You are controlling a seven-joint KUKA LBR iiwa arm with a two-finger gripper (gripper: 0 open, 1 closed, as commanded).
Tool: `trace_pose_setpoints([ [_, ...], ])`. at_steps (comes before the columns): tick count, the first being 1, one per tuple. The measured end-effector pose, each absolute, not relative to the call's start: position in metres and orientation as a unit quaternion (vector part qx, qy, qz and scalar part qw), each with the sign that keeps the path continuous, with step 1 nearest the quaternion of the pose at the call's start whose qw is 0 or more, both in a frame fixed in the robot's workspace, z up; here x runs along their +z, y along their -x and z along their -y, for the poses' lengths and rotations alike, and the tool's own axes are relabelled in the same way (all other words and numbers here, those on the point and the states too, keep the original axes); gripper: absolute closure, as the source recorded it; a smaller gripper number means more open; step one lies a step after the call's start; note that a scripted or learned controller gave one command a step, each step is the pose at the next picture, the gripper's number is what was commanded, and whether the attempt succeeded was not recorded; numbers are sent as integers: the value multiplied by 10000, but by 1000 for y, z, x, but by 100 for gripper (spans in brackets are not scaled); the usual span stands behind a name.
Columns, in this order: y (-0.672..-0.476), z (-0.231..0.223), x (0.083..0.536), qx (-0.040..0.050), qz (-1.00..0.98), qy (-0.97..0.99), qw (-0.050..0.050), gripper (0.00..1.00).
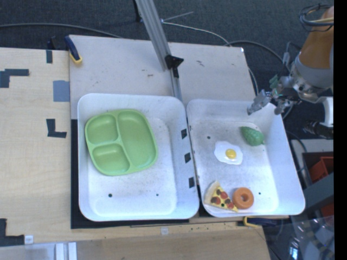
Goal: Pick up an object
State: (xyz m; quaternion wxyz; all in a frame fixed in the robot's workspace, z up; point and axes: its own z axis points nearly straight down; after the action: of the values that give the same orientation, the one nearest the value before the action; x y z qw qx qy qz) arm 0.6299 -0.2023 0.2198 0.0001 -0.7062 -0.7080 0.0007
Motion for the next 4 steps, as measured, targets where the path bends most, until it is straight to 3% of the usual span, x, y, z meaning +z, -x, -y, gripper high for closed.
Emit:
trace_pose_setpoints([
  [1,-630,202,220,10,7079,7063,0,0],
  [3,-617,195,98,25,7077,7065,25,0],
  [4,-617,194,88,17,7081,7062,5,0],
])
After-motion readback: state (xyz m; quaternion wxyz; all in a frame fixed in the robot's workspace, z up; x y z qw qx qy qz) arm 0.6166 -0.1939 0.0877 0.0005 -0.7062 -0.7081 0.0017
